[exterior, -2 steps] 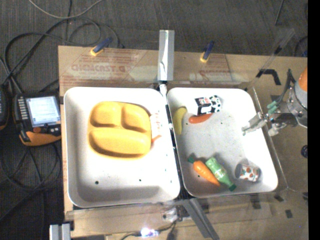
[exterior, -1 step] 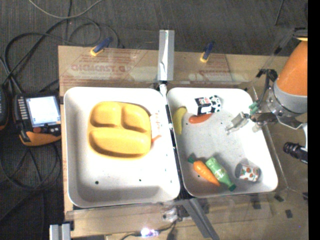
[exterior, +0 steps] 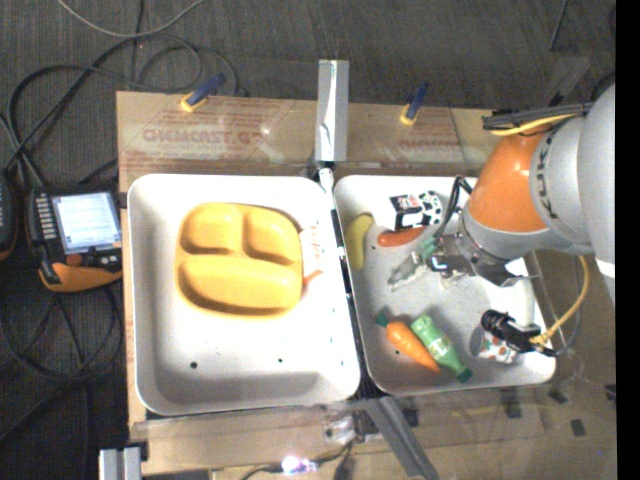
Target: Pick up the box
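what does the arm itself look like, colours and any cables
The arm is bulky and rounded, pale grey, with a glossy orange band above the wrist and dark lettering at the band's edge. A metallic pincer sits at its tip. A yellow cable loops beneath it.

The claw (exterior: 425,263) hovered low in the right bin (exterior: 375,368), just below the black-and-white box (exterior: 415,206), while a yellow tray (exterior: 240,258) lay in the left bin (exterior: 160,368).

Box (exterior: 415,206) hemmed by banana (exterior: 358,240), red item (exterior: 398,237); bare floor (exterior: 455,318) mid right bin above carrot (exterior: 410,341), green bottle (exterior: 438,344).
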Motion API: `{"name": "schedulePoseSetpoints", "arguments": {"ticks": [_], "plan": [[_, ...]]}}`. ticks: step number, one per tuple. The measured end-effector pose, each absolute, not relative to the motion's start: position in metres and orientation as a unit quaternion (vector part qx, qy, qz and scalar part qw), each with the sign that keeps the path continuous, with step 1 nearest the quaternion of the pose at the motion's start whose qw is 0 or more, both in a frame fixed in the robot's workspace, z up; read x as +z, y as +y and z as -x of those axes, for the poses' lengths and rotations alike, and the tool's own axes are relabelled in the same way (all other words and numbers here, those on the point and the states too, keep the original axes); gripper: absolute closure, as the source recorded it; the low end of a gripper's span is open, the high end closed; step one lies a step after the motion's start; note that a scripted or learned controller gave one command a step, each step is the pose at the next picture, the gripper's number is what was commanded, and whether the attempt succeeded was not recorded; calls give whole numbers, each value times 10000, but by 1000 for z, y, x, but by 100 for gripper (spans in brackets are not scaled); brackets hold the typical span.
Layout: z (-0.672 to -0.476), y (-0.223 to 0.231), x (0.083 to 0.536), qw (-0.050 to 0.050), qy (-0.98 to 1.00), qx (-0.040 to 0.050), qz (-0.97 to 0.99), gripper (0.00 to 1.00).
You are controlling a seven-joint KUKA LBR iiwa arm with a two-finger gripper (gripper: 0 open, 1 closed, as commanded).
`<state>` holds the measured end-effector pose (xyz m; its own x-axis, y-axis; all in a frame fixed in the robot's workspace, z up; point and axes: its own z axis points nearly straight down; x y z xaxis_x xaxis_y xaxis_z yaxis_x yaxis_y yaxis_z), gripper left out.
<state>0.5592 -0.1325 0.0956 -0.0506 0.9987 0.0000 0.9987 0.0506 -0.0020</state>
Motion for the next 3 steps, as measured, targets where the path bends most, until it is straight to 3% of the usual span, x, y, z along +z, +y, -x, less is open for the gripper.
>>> {"name": "schedulePoseSetpoints", "arguments": {"ticks": [1,2,3], "plan": [[-556,-209,92,-38,-7270,-56,6866,0],[-581,-132,93,-3,-7143,-5,6999,0],[-653,-156,97,62,-7241,56,6897,0]]}}
